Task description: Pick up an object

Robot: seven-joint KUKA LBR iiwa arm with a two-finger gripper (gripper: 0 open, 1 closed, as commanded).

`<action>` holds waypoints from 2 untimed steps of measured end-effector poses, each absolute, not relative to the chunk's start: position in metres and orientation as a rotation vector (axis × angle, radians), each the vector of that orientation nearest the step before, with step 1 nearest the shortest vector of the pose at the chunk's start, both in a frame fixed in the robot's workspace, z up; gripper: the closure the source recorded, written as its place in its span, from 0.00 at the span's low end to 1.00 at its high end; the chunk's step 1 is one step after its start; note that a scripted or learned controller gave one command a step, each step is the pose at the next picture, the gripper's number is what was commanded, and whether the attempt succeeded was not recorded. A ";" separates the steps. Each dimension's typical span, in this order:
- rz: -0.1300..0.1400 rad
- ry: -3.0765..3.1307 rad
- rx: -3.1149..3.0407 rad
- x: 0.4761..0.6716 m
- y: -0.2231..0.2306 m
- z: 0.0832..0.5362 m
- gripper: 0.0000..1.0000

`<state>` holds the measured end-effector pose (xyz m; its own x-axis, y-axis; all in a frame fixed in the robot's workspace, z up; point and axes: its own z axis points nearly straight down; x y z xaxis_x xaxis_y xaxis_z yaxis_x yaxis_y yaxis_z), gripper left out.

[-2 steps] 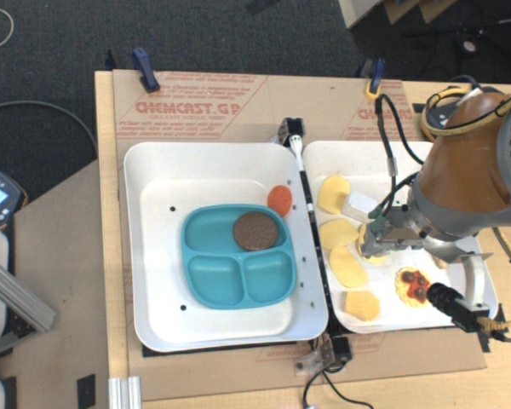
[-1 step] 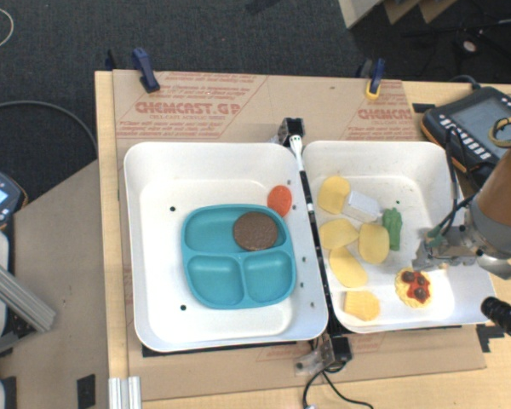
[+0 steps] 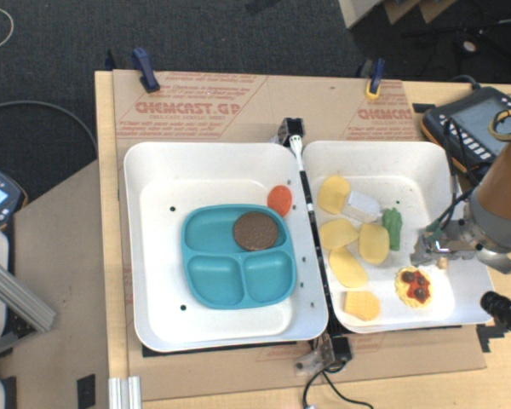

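— Where's the room in the right bin (image 3: 383, 153)?
— Along its far-right corner. The gripper (image 3: 432, 250) hangs at the right edge, above the pizza toy (image 3: 413, 286); fingers, cannot tell.
— What crowds it?
— Yellow pieces (image 3: 351, 244) and a green one (image 3: 393, 227) mid-bin. The left bin (image 3: 145, 228) carries a teal tray (image 3: 238, 267).

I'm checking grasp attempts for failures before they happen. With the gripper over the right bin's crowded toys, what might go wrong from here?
The gripper sits just above the small pizza toy, which looks flat, so fingers may slide off it. The yellow pieces lie packed together beside the green toy, so a grasp there could catch two or push neighbours aside. The pizza toy lies near the right bin's front-right corner, where the fingers may strike the wall.
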<state>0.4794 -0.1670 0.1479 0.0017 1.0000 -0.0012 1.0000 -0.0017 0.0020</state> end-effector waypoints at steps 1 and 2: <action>0.020 2.228 2.202 0.483 -0.076 0.279 1.00; 0.020 2.233 2.200 0.481 0.033 0.378 1.00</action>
